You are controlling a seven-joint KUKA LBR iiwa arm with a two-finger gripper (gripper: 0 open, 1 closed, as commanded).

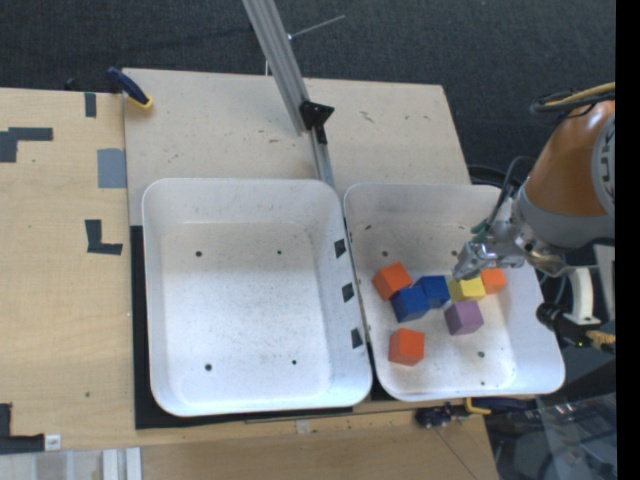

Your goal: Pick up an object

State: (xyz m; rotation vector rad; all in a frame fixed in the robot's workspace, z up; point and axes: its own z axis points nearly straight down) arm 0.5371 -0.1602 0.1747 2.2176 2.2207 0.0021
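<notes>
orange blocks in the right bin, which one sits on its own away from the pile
The orange block nearest the bin's front edge. It stands apart from the rest, while the other two orange blocks touch neighbours in the cluster.

3 orange blocks [392,279], 2 blue [420,296], 1 yellow [467,289], 1 purple [463,317]; 2 bins [160,228].

- Left bin [160,218]: white plastic, smooth, faint sheen, floor speckled with dark scuffs.
- Right bin [400,203]: same white plastic, lightly marked.
- Bench top [200,118]: pale wood board, matt, scratched near its far edge.
- Orange blocks [392,279], blue blocks [420,296], yellow block [467,289], purple block [463,317]: matt, flat colour, look like foam or painted wood; cannot tell which.
- Slanting rail [275,43]: bare metal, brushed grey.
- Arm band [570,163]: glossy orange shell.
- Gripper [478,258]: grey metal, dull shine.
- Floor [400,18]: dark rough carpet.
</notes>
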